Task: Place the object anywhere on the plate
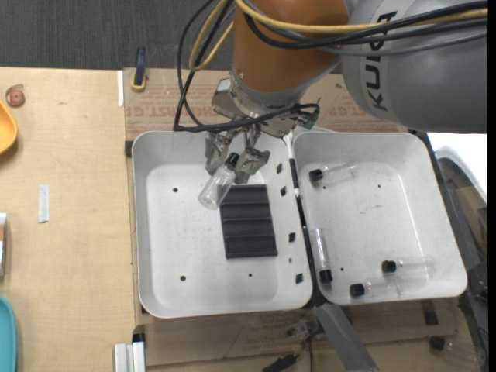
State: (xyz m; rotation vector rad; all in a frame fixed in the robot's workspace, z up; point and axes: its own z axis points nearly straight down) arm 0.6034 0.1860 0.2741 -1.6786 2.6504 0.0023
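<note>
Over the left bin, hand closed around a clear black-capped tube, above a black ribbed plate, "KUKA" partly readable on the grey arm.

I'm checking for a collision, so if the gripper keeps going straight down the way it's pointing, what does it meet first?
The gripper holds a clear vial between its fingers. Going straight down, the vial would probably meet the top edge of the black ridged plate or the left bin floor beside it; depth is unclear.
</note>
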